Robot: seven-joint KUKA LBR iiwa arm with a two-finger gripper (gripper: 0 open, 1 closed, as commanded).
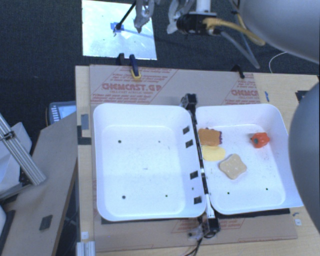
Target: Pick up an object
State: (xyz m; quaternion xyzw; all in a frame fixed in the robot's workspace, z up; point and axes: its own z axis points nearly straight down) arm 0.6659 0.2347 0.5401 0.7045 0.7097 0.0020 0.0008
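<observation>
The left bin [145,162] is seen beside the right bin [274,192]. In the right bin, a waffle [210,136] lies at 10 o'clock, a yellow disc [213,153] just below it, a toast [233,166] at 6 o'clock of centre, and a red piece [259,140] at 2 o'clock. The gripper [159,14] is raised at 12 o'clock beyond the bins, fingers apart, nothing between them.

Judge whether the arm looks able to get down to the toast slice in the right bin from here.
Probably yes. The toast slice lies flat in the right bin, apart from the yellow piece beside it, with nothing over it. The arm hangs just to that side.
</observation>
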